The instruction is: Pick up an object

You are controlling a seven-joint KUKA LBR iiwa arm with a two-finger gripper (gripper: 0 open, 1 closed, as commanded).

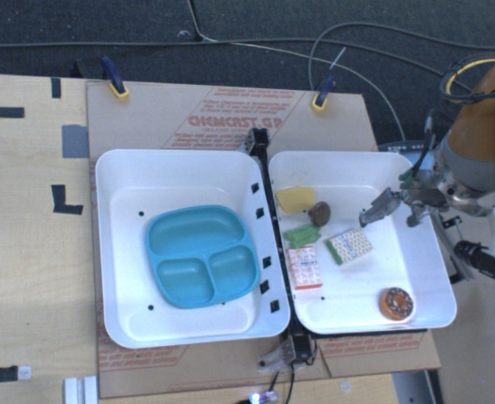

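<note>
Lying loose across the right bin (359, 156), six small things sit untouched: a yellow piece (295, 199) near the bin's left wall, a brown lump (319, 214) just to its right, a green piece (302, 236) below them, a red-and-white packet (304, 268) lower still along the same wall, a checked box (349, 247) tilted near the bin's middle, and a donut (396, 304) alone in the near right corner.

The gripper (391, 220) hangs over the right half of this bin, reaching in from the right. Its two fingers are spread, with nothing between them. One finger slants toward the brown lump, but is apart from it. The checked box lies below and left of the gripper, and the donut lies well below it. The arm (471, 154) rises behind the bin's right rim, grey beneath an orange band.

Beside it, the left bin (180, 158) holds a blue divided plate (202, 255), flat on its floor. Black clips (268, 225) run along the seam where the bins meet.

Both bins rest on a cardboard sheet (231, 116), pinned at its far edge by two clamps (113, 78). Cables (357, 57) loop across the dark floor beyond. The wooden bench (29, 225) stretches left.
</note>
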